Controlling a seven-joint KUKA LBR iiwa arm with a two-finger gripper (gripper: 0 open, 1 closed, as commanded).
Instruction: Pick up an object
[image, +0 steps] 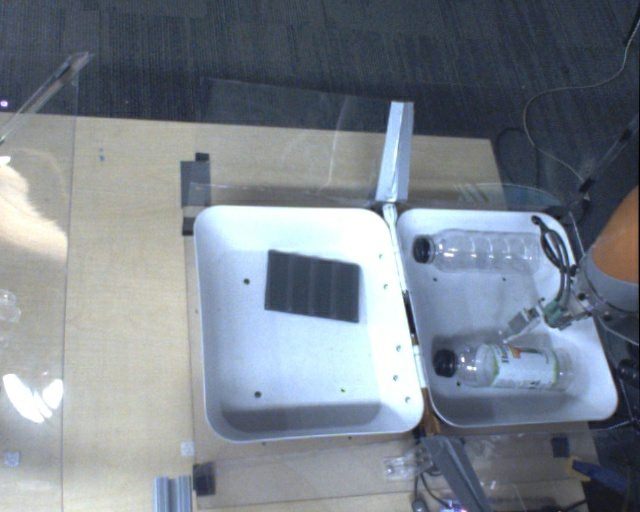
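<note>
My jaws (535, 320), grip unreadable from here, hover just above the near labelled bottle (500, 366); its round, clear body could roll away.

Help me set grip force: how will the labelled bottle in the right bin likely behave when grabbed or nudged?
The labelled bottle lies on its side, so a nudge would probably roll it across the right bin. It looks like clear thin plastic, seemingly empty, so likely light and apt to dent under a hard squeeze. Its smooth round wall may slip out of the gripper.
</note>
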